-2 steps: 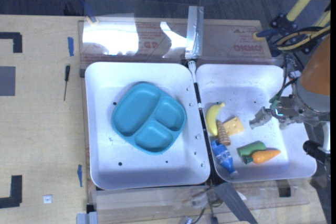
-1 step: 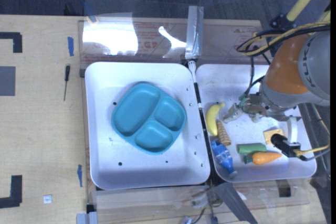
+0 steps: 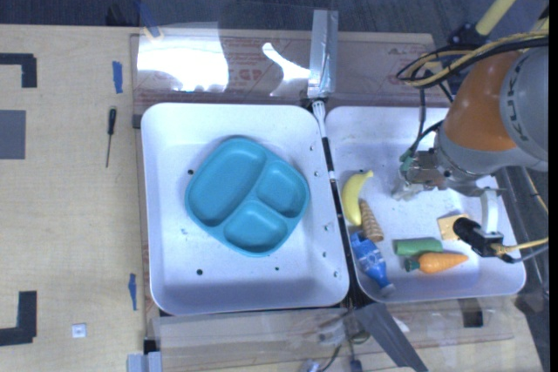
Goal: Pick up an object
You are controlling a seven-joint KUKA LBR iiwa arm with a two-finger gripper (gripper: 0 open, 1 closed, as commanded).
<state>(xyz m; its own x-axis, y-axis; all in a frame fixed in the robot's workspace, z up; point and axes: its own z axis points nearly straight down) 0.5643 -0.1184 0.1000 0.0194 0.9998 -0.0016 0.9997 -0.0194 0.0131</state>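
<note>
End effector (image 3: pixel 425 172) seen low over right bin (image 3: pixel 506 270), near its middle; finger state could not be told, no object seen held. Candidate banana (image 3: pixel 353 196) lay at bin's left side, just beside divider wall. Judged light, rigid plastic, smooth and curved; grasp across narrow middle advised. Little room left toward wall; open floor toward bin centre. Cone (image 3: pixel 372 222), blue bottle (image 3: pixel 370 261), carrot (image 3: pixel 442 262) crowded nearby. Blue plate (image 3: pixel 248 196) noted in left bin.

Single fixed camera mounted above the bench (image 3: pixel 61 187), aimed downward at a slant, both white bins framed side by side, left bin (image 3: pixel 166 274) centred, right bin (image 3: pixel 506 274) toward the right edge, dark floor seen beyond the far side.
</note>
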